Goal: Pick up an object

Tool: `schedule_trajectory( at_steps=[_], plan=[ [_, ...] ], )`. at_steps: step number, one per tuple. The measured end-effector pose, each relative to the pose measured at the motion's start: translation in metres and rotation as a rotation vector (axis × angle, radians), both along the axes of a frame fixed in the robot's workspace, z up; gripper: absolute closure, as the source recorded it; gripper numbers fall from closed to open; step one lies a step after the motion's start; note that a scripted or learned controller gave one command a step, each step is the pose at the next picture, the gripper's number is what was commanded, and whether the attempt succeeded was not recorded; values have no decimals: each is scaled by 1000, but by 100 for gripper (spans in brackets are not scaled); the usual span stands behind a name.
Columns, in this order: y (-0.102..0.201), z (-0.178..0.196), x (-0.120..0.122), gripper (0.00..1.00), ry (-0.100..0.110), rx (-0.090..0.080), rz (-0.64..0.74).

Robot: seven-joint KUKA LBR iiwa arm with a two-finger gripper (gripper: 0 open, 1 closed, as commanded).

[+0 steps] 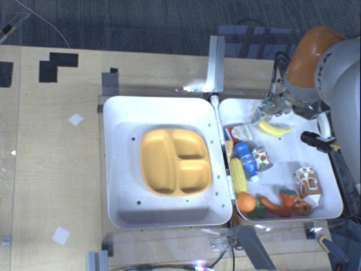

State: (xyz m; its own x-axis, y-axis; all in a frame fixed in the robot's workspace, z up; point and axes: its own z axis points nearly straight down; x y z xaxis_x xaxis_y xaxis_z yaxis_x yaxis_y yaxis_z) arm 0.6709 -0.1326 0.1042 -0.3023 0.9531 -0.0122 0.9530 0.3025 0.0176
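At the upper right of the frame the gripper (pixel 274 105), its state impossible to tell, hangs in the right bin (pixel 333 174) just above a banana (pixel 273 129), while 1 yellow divided plate (pixel 175 161) fills the left bin (pixel 121 168).

Reaching in from the right, grey arm (pixel 338 75) bending downward, orange band (pixel 309 55) facing up, gripper (pixel 272 107) hanging low at the wrist end.
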Motion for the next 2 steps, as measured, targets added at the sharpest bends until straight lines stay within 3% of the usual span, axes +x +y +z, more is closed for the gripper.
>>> schedule_trajectory(
  at_steps=[1,2],
  plan=[
    [11,-16,0,100,13,7,-140],
    [59,87,1,100,5,13,-367]
  ],
)
